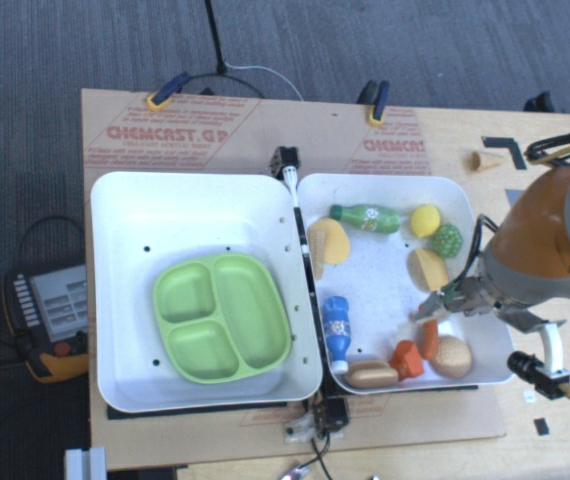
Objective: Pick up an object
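The right bin (pixel 385 183) holds several toy foods. Along its back lie a green bottle (pixel 365 217), a yellow lemon (pixel 424 220) and a green bumpy ball (pixel 448 239). A yellow wedge (pixel 330 241) sits by the left wall and a tan wedge (pixel 426 268) lies mid-right. At the front are a blue bottle (pixel 335 326), a brown bun (pixel 369 374), a red piece (pixel 406 359), an orange piece (pixel 429 336) and a tan potato (pixel 452 356). My gripper (pixel 435 304) hangs low between the tan wedge and the orange piece, close to both.
The left bin (pixel 125 208) holds a green three-part plate (pixel 222 318). The arm's grey and orange wrist (pixel 540 238) covers the right bin's right wall. Clamps and a cable sit at the bench's back edge.
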`<move>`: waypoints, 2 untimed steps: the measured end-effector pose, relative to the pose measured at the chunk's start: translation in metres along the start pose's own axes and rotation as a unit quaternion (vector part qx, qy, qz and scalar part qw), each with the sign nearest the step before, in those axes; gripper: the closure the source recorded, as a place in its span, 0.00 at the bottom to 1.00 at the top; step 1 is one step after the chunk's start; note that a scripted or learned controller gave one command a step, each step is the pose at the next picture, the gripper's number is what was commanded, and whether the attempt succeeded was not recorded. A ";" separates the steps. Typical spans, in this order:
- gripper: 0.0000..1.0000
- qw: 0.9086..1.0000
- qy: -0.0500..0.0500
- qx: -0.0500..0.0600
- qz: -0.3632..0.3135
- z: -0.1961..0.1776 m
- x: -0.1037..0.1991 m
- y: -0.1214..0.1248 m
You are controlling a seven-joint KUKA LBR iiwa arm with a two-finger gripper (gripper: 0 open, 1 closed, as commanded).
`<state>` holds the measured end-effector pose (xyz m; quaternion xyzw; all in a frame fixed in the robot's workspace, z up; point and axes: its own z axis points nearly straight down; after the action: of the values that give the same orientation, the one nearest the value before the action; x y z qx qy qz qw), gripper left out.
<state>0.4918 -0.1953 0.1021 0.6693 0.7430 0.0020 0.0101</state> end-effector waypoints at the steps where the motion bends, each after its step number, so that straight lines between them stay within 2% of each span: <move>1: 1.00 0.998 -0.003 -0.003 -0.058 0.009 0.064 0.004; 2: 1.00 0.950 0.002 0.002 -0.314 0.010 0.074 0.042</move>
<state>0.5266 -0.1176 0.0919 0.4024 0.9154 -0.0014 0.0077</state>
